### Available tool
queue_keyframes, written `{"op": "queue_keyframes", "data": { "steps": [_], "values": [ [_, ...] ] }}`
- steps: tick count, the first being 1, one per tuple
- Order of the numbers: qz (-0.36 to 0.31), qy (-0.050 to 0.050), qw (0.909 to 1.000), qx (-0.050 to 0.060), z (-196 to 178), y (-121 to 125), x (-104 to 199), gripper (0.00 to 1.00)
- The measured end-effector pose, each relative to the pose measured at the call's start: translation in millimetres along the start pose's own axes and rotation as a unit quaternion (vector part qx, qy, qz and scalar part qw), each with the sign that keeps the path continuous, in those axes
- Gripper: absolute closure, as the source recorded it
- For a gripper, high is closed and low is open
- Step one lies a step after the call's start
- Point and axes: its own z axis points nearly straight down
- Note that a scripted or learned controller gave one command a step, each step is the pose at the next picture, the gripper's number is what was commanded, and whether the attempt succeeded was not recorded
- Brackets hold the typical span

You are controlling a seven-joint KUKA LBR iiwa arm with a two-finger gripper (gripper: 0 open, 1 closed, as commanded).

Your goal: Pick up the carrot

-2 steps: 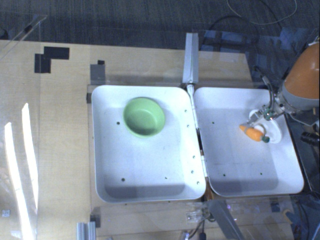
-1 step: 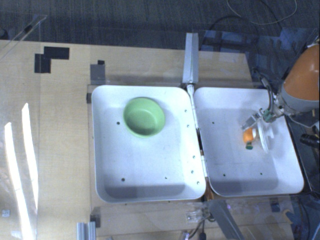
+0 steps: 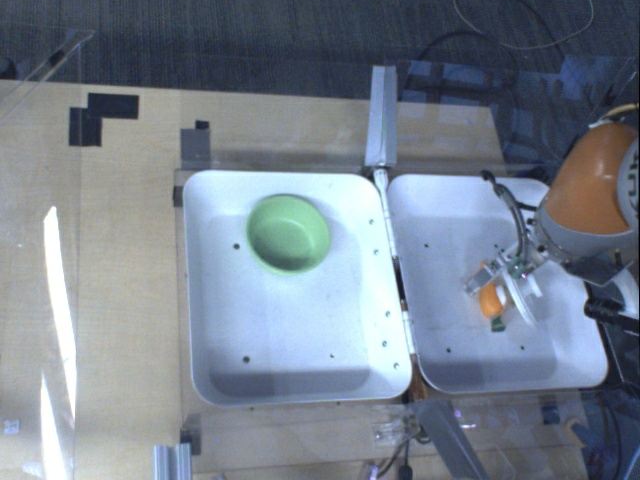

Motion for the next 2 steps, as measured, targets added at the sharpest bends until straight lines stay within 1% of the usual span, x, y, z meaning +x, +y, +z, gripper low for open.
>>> {"op": "queue_keyframes", "data": {
  "steps": [1, 2],
  "values": [
    [-0.001, 0.001, 1.0000, -0.001, -10, 3, 1, 1.00],
    [-0.190, 0.009, 0.9817, 0.003, -110, 32, 65, 1.00]
  ]
}}
